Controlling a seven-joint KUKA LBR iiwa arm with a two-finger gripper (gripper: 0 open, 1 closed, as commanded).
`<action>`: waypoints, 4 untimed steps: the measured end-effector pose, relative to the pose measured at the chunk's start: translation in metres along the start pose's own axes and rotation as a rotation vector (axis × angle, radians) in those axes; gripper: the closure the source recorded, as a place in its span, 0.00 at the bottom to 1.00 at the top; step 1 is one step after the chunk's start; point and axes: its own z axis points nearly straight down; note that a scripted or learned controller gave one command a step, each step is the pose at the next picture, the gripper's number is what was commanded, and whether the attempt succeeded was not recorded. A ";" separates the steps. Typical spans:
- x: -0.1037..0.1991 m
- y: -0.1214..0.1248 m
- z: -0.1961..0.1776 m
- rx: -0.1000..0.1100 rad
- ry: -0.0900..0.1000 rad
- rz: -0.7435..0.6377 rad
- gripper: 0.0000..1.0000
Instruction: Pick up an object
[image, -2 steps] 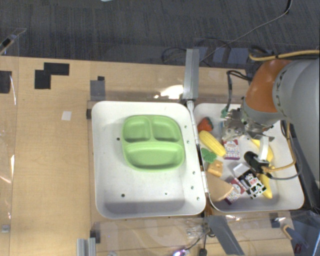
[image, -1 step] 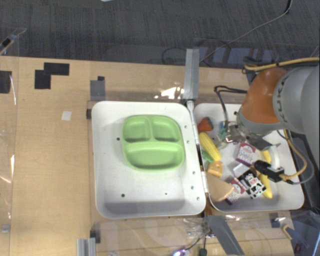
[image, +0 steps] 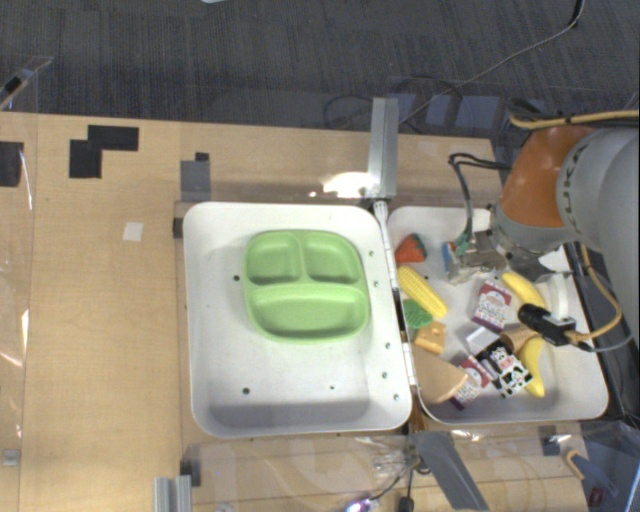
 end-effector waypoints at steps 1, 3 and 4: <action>0.019 -0.046 -0.002 -0.001 0.000 -0.065 1.00; 0.019 -0.004 0.000 0.003 -0.002 0.587 0.00; 0.019 0.028 -0.028 0.013 -0.004 1.138 0.00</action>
